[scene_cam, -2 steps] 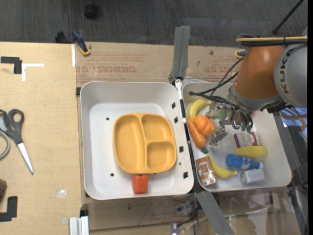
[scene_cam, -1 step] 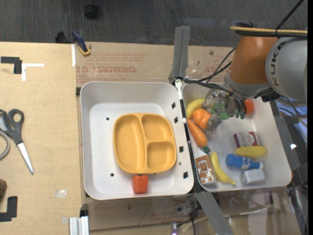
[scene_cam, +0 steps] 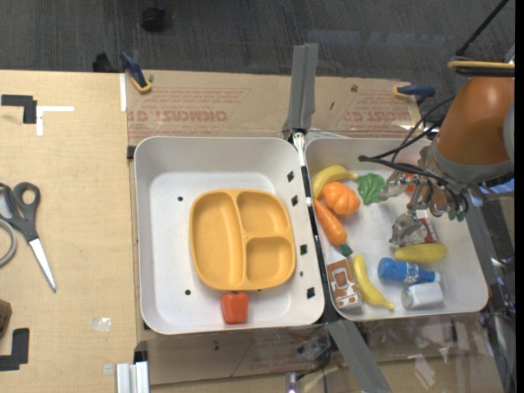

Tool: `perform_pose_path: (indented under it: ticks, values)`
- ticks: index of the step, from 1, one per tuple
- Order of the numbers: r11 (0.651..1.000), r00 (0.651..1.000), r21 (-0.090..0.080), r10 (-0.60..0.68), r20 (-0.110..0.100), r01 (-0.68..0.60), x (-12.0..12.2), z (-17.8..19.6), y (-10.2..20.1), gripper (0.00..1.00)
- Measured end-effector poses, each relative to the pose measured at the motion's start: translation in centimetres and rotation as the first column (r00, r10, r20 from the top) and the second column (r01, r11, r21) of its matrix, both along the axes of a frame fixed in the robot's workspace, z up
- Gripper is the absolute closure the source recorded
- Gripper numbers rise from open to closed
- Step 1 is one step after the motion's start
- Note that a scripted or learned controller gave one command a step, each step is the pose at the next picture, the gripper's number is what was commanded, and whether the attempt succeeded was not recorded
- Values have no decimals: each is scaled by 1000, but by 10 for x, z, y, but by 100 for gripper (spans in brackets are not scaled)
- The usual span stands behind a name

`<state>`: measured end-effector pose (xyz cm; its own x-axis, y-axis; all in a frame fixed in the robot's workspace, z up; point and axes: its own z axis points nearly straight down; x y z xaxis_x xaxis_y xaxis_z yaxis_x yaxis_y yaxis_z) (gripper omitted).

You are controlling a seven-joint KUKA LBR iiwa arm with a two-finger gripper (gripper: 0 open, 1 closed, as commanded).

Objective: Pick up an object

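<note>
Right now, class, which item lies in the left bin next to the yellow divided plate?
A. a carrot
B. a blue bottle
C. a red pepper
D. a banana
C: the red pepper lies in the left bin just below the yellow divided plate, while the bananas, the bottle and the carrot are all in the right bin.
</note>
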<state>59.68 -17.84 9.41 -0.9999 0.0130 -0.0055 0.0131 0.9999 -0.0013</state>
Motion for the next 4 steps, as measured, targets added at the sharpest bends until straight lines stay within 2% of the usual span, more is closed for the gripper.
perform_pose_path:
  ticks: [1, 2, 3, 4]
  values:
    - [998, 998, -1, 63, 1, -63, -49, 0, -43, 0]
    - [999, 999, 2, -38, 0, 38, 14, -1, 21, 0]
    - [988, 988, -1, 157, 0, -157, -46, 0, -44, 0]
    - [995, 995, 2, 101, 0, -101, 19, -1, 25, 0]
